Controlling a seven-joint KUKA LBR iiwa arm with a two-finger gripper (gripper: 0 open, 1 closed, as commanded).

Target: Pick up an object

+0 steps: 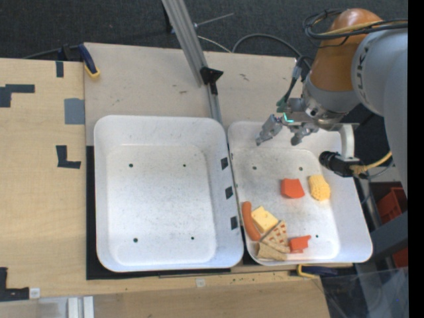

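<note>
Camera view: your gripper (283, 133) hangs over the far end of the right bin (351, 244), fingers spread apart w/ nothing between them. Objs sit nearer the front: orange block (292, 188) just beside yellow corn (319, 187), well apart from gripper. In the front-left corner you've got a carrot (250, 220), cheese wedge (264, 218), crackers (275, 242), small red piece (299, 244). Left bin (106, 177) alongside.

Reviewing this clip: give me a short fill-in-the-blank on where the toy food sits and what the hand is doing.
1. All the toy food lies in the ____ bin.
2. The hand, spread open, holds ____.
3. Beside the orange-red block lies a yellow ____.
4. The carrot rests against that bin's ____ wall.

Missing words: right; nothing; corn cob; left
</note>
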